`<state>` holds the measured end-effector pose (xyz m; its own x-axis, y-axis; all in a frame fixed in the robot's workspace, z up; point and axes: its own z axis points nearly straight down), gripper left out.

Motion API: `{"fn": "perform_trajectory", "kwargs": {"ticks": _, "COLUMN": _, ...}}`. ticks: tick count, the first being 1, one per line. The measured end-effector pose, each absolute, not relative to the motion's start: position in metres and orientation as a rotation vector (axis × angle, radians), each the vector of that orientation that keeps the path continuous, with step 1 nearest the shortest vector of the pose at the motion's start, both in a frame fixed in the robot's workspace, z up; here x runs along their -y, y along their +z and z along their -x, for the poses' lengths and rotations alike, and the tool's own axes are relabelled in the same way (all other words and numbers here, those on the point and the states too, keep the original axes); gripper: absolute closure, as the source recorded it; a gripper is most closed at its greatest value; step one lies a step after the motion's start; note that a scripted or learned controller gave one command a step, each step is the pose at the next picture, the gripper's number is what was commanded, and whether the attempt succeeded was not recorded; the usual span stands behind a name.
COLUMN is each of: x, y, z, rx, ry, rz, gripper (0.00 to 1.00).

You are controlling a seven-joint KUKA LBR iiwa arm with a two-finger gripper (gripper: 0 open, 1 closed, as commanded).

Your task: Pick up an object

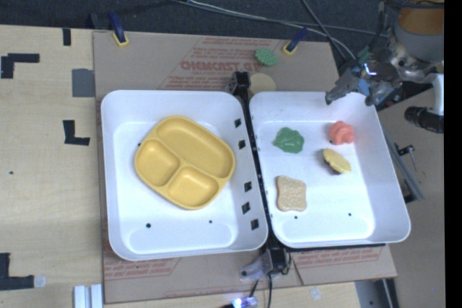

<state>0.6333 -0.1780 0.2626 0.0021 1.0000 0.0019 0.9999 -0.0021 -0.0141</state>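
Camera view, looking down: red print on the cardboard sheet [209, 65] under the bins reads something like "CHEMCAST", the smaller lines too blurred to read. The gripper [351, 91] hovers over the right bin [382, 227] at its top-right corner, fingers spread wide, nothing between them. The arm [419, 3] rises behind it at about one o'clock. Inside that bin, four pieces: a pink-red toy [341, 132] sits closest, just below the gripper at about six o'clock, clear of the fingers. A yellow piece [336, 161] lies right under the pink one. A green leafy piece [289, 140] is off toward eight o'clock from the gripper, and a toast slice [291, 193] lies farther down at seven. The left bin [119, 227] bears a yellow divided plate [185, 161]. A small green item [266, 56] rests on the cardboard above the bins.
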Motion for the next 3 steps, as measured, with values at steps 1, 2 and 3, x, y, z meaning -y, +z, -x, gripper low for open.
{"fn": "perform_trajectory", "kwargs": {"ticks": 1, "x": 0.177, "y": 0.271, "z": -0.635, "rx": 2.223, "ry": 0.002, "rz": 2.220, "gripper": 0.00}}
{"fn": "perform_trajectory", "kwargs": {"ticks": 2, "x": 0.180, "y": 0.213, "z": -0.626, "rx": 2.219, "ry": 0.007, "rz": 2.218, "gripper": 0.00}}
{"fn": "perform_trajectory", "kwargs": {"ticks": 3, "x": 0.176, "y": 0.148, "z": -0.625, "rx": 2.220, "ry": 0.008, "rz": 2.215, "gripper": 0.00}}
